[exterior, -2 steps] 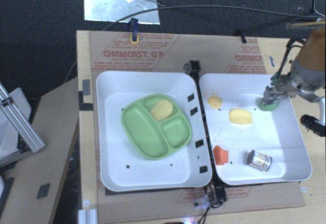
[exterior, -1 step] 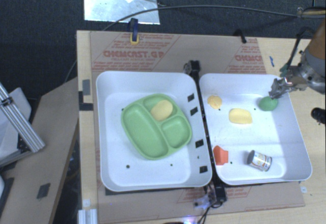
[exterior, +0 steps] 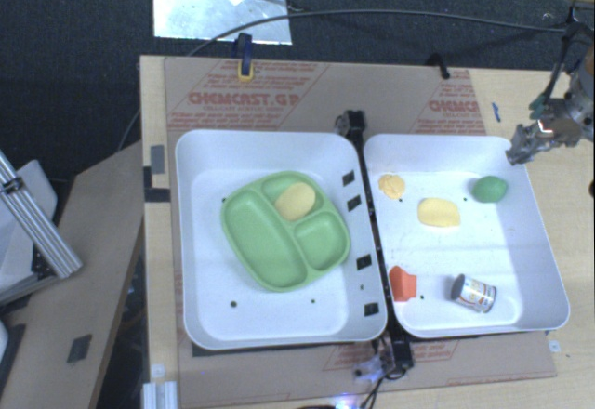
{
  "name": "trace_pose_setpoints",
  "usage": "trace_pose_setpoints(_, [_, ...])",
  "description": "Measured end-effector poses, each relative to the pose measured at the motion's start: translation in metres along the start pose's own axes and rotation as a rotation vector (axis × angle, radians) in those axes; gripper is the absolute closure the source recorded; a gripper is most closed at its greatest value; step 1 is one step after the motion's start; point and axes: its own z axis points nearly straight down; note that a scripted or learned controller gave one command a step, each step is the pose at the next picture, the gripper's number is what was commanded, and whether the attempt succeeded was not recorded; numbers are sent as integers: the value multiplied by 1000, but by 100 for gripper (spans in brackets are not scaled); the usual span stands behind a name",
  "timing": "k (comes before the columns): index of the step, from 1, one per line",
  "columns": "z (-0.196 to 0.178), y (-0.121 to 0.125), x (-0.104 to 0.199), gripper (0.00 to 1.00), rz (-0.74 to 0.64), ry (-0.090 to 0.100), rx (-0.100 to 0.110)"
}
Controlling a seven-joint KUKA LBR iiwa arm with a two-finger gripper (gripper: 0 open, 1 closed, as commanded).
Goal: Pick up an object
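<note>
Beige bench, pincer blurred (arm cropped) — near green ball

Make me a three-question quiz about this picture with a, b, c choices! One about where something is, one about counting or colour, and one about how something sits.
1. Where is the green plate?
a) left bin
b) right bin
c) on the floor

2. How many things lie in the right bin?
a) two
b) five
c) eight

3. How does the small can sit?
a) upright
b) on its side
c) inside the plate

Answers:
1 a, the plate fills the middle of the left bin.
2 b, two yellow pieces, a green ball, an orange block and the can.
3 b, its round end faces sideways.
</note>
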Motion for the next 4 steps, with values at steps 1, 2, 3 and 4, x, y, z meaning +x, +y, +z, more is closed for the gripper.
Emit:
trace_pose_setpoints(1, [14, 2, 52, 100, -3, 3, 6])
trace_pose_setpoints(2, [8, -2, 104, 100, -3, 3, 5])
trace_pose_setpoints(3, [19, -5, 148, 100, -3, 4, 7])
trace_pose_setpoints(4, [21, -2, 193, 100, -3, 4, 6])
